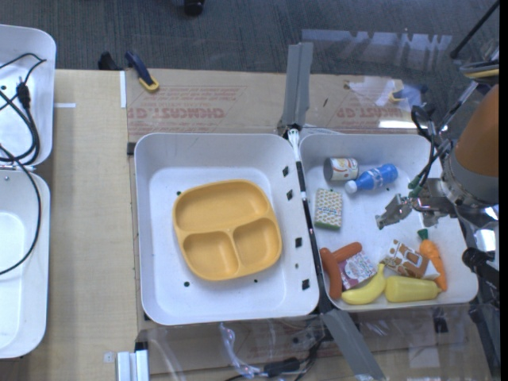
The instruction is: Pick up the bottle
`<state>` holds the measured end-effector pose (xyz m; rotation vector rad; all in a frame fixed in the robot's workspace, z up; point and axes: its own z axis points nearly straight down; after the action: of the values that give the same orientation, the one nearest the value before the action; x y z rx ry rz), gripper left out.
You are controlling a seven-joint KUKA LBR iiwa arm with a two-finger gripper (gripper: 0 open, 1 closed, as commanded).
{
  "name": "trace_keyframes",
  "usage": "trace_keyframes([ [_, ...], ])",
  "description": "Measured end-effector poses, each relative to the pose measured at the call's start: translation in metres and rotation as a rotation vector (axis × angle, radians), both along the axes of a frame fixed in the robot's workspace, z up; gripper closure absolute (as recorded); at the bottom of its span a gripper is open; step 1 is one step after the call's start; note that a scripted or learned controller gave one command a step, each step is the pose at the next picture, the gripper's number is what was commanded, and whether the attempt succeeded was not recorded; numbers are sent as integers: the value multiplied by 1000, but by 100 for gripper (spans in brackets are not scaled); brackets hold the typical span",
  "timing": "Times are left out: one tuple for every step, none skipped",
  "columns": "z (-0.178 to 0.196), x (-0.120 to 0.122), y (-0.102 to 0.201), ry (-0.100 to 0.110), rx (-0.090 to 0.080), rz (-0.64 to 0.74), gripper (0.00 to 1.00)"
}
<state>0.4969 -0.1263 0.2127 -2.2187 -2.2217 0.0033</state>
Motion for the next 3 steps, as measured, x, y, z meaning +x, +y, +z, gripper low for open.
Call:
trace_keyframes([
  [45,55,-18,-1,-1,-22,0],
  [-21,115,-69,0,-1,-145,0],
  [-121,138,-37,-2,-1,-131,0],
])
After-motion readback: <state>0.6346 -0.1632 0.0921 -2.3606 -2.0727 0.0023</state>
